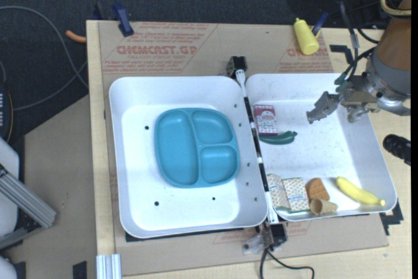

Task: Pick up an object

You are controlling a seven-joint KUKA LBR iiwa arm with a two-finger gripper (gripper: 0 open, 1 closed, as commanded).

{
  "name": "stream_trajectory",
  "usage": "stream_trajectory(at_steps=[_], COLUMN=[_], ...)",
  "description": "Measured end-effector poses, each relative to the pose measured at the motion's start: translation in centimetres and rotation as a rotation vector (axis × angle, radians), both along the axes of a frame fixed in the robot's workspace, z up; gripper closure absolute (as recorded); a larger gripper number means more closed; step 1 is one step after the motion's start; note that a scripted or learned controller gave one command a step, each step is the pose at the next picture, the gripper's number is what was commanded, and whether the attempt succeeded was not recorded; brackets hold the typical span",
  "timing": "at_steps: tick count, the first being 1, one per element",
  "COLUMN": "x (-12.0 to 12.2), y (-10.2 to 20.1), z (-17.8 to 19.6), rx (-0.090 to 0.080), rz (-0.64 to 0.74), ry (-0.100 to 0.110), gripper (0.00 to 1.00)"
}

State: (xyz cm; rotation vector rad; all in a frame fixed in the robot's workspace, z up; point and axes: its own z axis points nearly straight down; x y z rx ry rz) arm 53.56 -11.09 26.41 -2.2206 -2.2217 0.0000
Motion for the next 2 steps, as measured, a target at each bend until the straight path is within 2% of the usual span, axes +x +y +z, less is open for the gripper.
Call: stream_trajectory(at_steps=[1, 2], x=[-3.3, -5.7], y=[-3.4, -2.5], z=[-12.2, -18.0], rx=[0.000, 0.000], rz=[-0.002, -0.001], ry=[0.003, 0.000], gripper=[0.00, 0.00])
